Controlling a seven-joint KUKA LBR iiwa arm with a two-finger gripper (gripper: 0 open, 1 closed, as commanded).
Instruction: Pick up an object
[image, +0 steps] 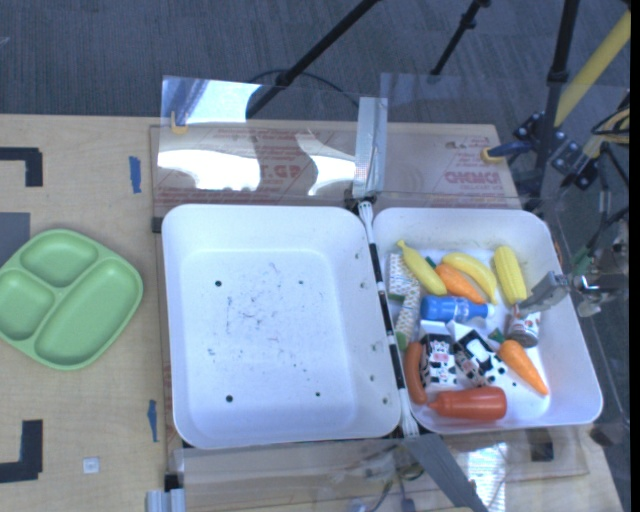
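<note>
The right bin (572, 342) holds a pile of toy foods. Among them are a yellow banana (420, 266), a second banana (470, 268), a yellow corn cob (509, 273), an orange carrot (523, 366), a blue bottle (452, 309), a cow-patterned piece (437, 362) and a red sausage (468, 403). My gripper (546, 290) reaches in from the right and hangs over the bin's right side, just right of the corn cob and above a small red and white object (523, 326). Nothing is visibly held in it.
The left bin (270, 320) lies beside the right one, with a hinge strip between them. A green divided plate (65, 297) rests on the bench at far left. Clear panels stand behind both bins. Stands and cables crowd the upper right.
</note>
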